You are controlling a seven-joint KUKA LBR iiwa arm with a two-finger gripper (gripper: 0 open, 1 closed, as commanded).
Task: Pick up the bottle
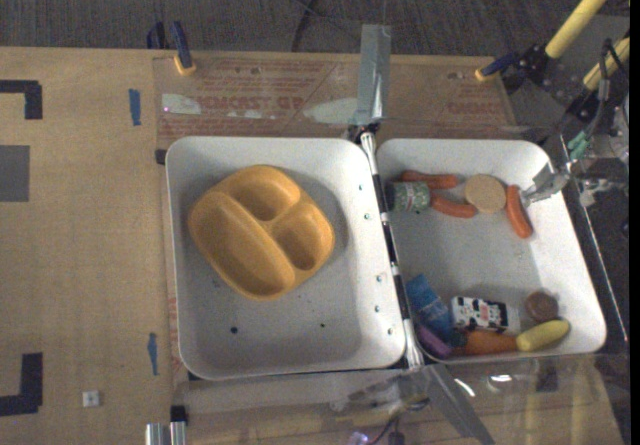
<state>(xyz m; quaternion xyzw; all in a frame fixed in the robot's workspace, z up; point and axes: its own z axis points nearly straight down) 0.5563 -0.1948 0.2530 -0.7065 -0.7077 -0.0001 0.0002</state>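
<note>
At the near edge of the right bin [585, 278] we see a yellow fruit [542, 335] beside a black-and-white carton [480, 313]. In the left bin [300, 343] sits a yellow divided plate [260, 230]. Farther back, the green bottle [408, 196] lies on its side against the right bin's left wall. The end effector [548, 183] hangs over the far right rim; we cannot tell whether it is released or clenched.

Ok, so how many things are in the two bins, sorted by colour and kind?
orange sticks: 4
yellow plate: 1
yellow fruit: 1
green bottle: 1
tan disc: 1
brown ball: 1
blue packet: 1
purple piece: 1
black-and-white carton: 1
Total: 12
</note>
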